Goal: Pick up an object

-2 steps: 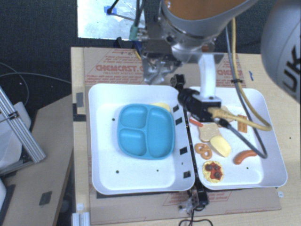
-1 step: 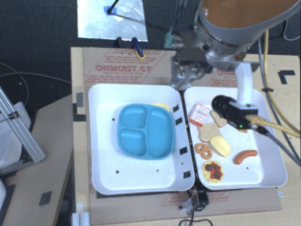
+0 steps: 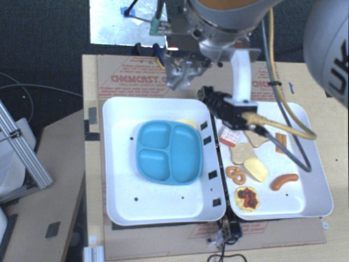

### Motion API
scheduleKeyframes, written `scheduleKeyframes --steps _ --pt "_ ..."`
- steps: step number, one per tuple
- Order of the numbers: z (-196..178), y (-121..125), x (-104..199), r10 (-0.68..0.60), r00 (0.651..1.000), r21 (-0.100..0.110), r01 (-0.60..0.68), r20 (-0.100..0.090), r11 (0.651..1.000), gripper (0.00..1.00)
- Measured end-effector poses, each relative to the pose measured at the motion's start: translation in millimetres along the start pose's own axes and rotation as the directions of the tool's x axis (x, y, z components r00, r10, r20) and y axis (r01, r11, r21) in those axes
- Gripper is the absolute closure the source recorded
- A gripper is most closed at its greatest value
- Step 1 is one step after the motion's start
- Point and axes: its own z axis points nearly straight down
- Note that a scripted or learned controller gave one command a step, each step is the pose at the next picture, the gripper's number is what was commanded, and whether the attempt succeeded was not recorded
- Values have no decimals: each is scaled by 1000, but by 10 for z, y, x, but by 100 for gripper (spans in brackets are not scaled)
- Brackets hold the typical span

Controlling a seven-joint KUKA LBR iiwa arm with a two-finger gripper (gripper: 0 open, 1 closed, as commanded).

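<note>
1. Right bin, near end. A round pizza piece (image 3: pixel 247 198) lies at 6 o'clock in the right bin (image 3: pixel 313 203). Just past it sit a pretzel (image 3: pixel 235 174) and a yellow lump (image 3: pixel 255 169), close beside each other. A sausage (image 3: pixel 284 181) lies apart toward 3 o'clock. Farther back are a pale bread piece (image 3: pixel 240 153) and an orange strip (image 3: pixel 281 141). These items are scattered loosely in one layer. That spread probably leaves room for a descent from above onto the sausage or the pizza piece.

2. Left bin. A blue divided plate (image 3: pixel 169 152) lies flat in the middle of the left bin (image 3: pixel 122 201). A yellow item (image 3: pixel 188 124) shows at the plate's 1 o'clock edge, partly hidden, and cannot be identified.

3. Far end. The gripper (image 3: pixel 182 76) hangs over the cardboard sheet (image 3: pixel 131 78) on the surface (image 3: pixel 90 89). It is beyond the far rim of the left bin, at 12 o'clock from the plate. The gripper is blurred here, so it cannot be told whether the jaws are open or closed. No object is seen in them, and they touch nothing in either bin.

4. Status. The pick is judged not yet made. The candidate objects all lie toward 5 o'clock from the gripper.
</note>
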Motion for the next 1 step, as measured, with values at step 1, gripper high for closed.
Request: scheduleKeyframes --steps 1 --pt "1906 706 -33 10 1000 18 -10 10 1000 100"
